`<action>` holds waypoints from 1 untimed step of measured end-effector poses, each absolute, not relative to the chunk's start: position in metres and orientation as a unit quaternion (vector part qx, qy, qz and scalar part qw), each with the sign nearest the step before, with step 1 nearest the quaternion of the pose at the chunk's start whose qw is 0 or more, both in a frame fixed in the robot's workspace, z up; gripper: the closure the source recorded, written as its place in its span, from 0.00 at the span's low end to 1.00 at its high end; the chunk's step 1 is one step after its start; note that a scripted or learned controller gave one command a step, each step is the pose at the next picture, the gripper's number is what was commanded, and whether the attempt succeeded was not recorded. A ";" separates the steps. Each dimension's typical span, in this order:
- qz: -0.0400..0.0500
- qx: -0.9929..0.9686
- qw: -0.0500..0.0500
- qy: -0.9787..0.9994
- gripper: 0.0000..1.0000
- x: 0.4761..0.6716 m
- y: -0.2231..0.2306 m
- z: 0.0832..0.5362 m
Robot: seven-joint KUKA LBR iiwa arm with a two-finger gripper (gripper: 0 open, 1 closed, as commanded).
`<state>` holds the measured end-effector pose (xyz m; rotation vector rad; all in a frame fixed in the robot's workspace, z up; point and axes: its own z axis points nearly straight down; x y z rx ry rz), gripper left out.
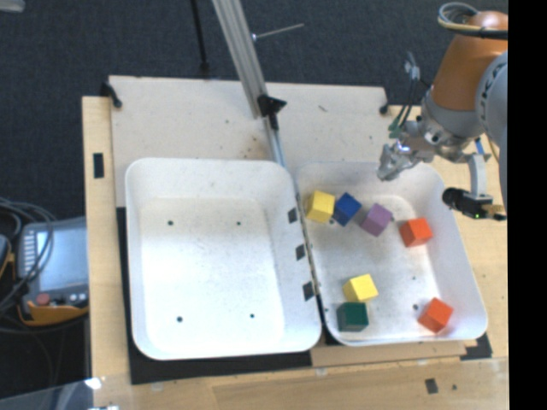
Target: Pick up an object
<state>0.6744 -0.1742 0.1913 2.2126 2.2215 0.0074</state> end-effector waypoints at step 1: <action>0.002 0.705 0.003 0.709 1.00 0.675 -0.173 0.236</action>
